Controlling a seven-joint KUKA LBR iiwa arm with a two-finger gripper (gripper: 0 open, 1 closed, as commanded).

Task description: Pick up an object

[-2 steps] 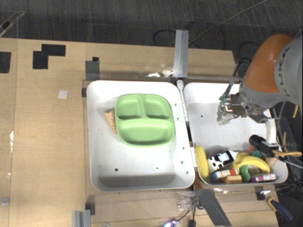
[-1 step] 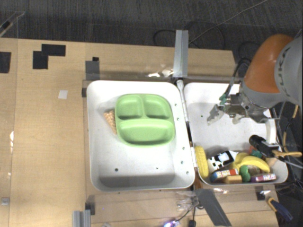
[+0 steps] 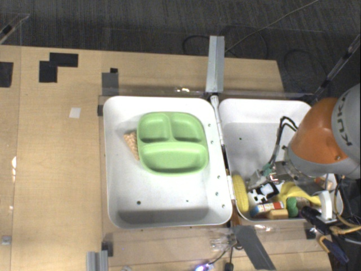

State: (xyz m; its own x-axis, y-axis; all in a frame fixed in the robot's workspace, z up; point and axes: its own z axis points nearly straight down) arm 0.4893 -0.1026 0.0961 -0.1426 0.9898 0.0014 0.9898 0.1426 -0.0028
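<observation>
The arm reaches in from the right, its orange band (image 3: pixel 318 137) hanging over the right bin (image 3: pixel 254 123). My gripper (image 3: pixel 269 180) is low in that bin's near corner, right above a pile of small things. In the pile I see a yellow corn cob (image 3: pixel 241 193) along the left wall, a black and white item (image 3: pixel 264 192), a yellow banana-like piece (image 3: pixel 296 192), a green piece (image 3: pixel 293 205) and a small brown and blue box (image 3: pixel 269 210). The wrist hides the fingertips, and nothing shows between them.
The left bin (image 3: pixel 163 208) holds a green divided plate (image 3: pixel 171 141) with a tan textured piece (image 3: pixel 131 144) poking out under its left edge. A metal post (image 3: pixel 215 64) stands at the back between the bins. Cables trail at the right edge.
</observation>
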